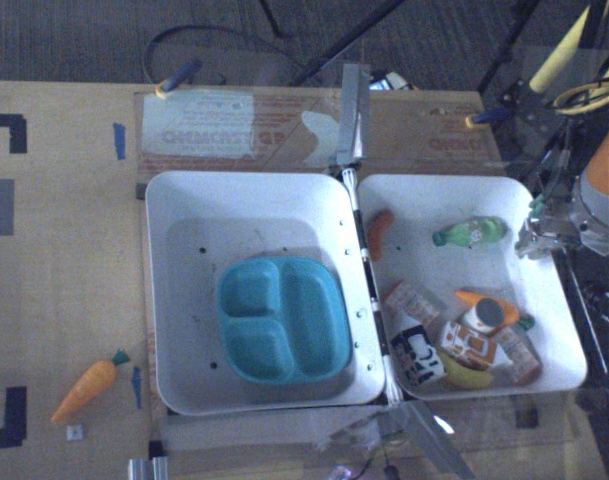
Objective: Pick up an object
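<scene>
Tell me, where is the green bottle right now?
The green bottle lies on its side near the back of the right bin, right of the orange sausage and close to the gripper.

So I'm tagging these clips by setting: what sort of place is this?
Most likely a robotics lab bench: two white bins side by side, toy food such as a green bottle and a carrot, and camera or light stands behind.

two white bins (174, 203), one blue tray (284, 318), two carrots (84, 390), one green bottle (471, 232).
</scene>
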